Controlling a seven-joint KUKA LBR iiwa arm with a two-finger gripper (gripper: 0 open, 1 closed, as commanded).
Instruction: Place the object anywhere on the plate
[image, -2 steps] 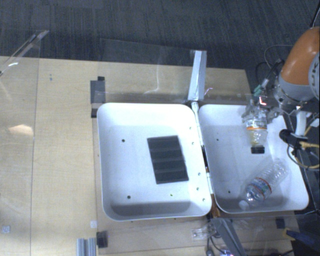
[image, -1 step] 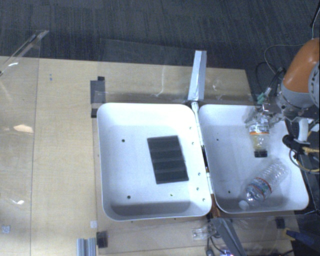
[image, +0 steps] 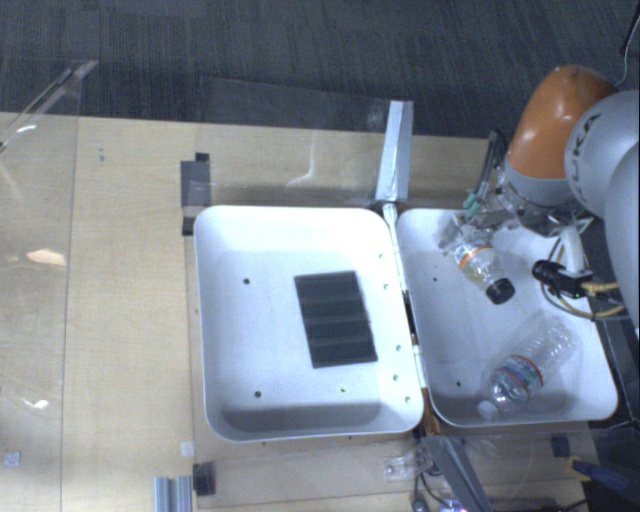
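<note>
Your gripper (image: 478, 225) sits over the small clear bottle (image: 480, 264) at twelve o'clock in the right bin (image: 600, 400), its grip impossible to judge; expect light, slippery, crushable plastic, so pinch mid-body.

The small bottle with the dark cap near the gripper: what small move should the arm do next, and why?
Probably lift it a little. The small bottle lies tilted in the right bin right below the gripper, and the dark plate sits in the left bin. Whether the grip is secure is unclear, so rise slowly first.
</note>
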